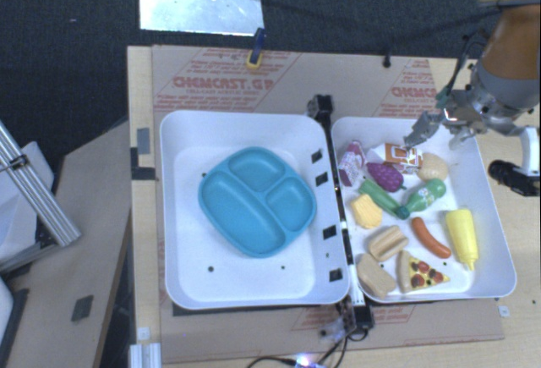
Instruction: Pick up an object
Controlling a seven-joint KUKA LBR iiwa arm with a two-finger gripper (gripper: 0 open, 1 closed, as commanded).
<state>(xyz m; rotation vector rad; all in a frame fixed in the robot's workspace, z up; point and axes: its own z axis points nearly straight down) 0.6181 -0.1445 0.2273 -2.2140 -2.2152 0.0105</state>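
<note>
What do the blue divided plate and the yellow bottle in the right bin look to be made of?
The blue divided plate looks like moulded plastic with a matte finish: even colour, soft rounded compartment ridges, no sharp glare. The yellow bottle also seems plastic, likely a toy mustard bottle: uniform bright colour and a smooth, faintly glossy surface. Whether either is hard or soft plastic cannot be told from this view.

two bins (182,214), one tray (256,200); perhaps eleven toy foods (404,214)

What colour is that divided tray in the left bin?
The divided tray is light blue, seen plainly in the camera view.
</note>
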